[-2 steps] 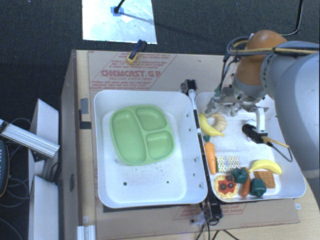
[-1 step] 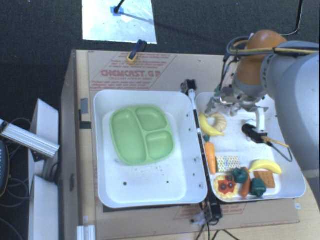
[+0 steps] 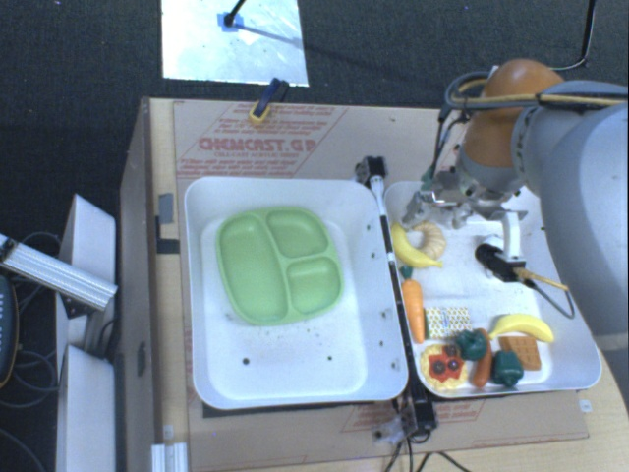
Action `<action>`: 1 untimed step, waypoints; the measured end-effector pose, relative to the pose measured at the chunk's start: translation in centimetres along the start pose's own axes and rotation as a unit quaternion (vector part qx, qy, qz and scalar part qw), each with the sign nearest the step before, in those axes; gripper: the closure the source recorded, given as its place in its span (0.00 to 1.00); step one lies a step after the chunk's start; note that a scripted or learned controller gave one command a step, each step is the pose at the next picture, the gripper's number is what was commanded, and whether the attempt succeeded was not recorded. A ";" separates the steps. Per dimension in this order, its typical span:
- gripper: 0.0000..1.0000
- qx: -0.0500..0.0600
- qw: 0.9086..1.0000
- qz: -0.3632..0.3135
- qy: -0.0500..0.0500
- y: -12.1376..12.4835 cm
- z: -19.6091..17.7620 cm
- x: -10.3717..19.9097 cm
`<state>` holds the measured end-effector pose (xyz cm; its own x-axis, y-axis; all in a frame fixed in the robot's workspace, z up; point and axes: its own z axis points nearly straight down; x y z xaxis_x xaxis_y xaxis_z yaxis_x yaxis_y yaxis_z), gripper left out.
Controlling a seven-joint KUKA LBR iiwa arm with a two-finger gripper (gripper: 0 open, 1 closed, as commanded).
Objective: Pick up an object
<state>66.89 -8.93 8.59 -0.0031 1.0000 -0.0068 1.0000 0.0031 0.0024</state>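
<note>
Left bin [image 3: 211, 362] holds green tray [image 3: 278, 264] — right bin [image 3: 462, 278], carrot [image 3: 414, 308].

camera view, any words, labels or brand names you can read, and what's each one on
"CHEMCAST GP": large red print on the brown cardboard sheet under the bins, just behind the left bin.
Smaller red lines above and below that name on the same sheet: too blurred to read.
No other readable text.

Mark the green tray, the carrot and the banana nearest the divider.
green tray [image 3: 283, 262], camera view, centre where compartments meet
carrot [image 3: 414, 310], camera view, middle of orange body
banana nearest the divider [image 3: 412, 251], camera view, middle of its curve
</note>
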 end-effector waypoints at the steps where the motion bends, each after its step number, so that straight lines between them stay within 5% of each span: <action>1: 0.00 0.000 1.000 0.001 0.001 0.0 0.0 -0.1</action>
<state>66.90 -8.98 8.58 -0.0019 1.0000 -0.0050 1.0000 0.0019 0.0029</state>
